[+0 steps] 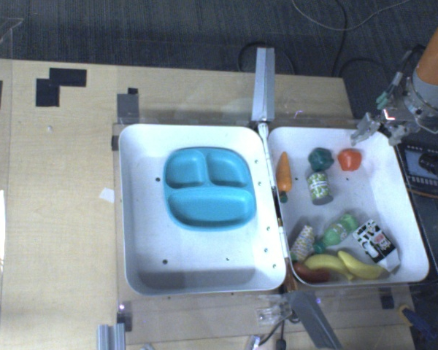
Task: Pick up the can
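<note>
From the camera view I read the gripper point(370, 125) parked over the far right corner of the right bin point(412, 217), nothing between its fingers; how far they are spread I cannot tell. That spot keeps it clear of the clutter. The can point(319, 187) lies on its side mid-bin, near the dark green object point(320, 158) and the orange-red one point(350, 160), apart from the carrot point(284, 172) at the divider. The left bin point(131, 217) carries the blue tray point(209, 187). I judge the grasp not yet begun
</note>
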You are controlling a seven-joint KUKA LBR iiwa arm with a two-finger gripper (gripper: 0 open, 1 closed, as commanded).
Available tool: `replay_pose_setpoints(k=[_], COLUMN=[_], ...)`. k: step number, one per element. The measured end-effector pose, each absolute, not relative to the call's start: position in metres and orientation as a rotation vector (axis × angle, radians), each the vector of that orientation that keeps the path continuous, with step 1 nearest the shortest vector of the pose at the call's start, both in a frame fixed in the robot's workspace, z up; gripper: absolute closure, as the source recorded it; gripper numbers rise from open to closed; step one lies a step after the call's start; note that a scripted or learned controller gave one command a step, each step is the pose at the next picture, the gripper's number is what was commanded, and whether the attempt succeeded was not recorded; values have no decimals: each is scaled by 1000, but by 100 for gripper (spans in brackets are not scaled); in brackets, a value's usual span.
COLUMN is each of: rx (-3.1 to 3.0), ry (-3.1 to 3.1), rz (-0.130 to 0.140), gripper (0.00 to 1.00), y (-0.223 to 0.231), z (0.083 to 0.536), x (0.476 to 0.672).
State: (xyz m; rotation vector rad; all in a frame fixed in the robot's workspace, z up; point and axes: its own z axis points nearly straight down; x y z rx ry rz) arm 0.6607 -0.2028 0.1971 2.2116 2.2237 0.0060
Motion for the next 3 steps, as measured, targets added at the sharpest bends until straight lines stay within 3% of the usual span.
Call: replay_pose_setpoints(k=[1,2,3], rx=[2023,2023,2193], ry=[2396,2396,2240], rz=[6,6,11], gripper=[0,0,0], y=[-146,-146,-115], z=[104,104,89], x=[671,671,624])
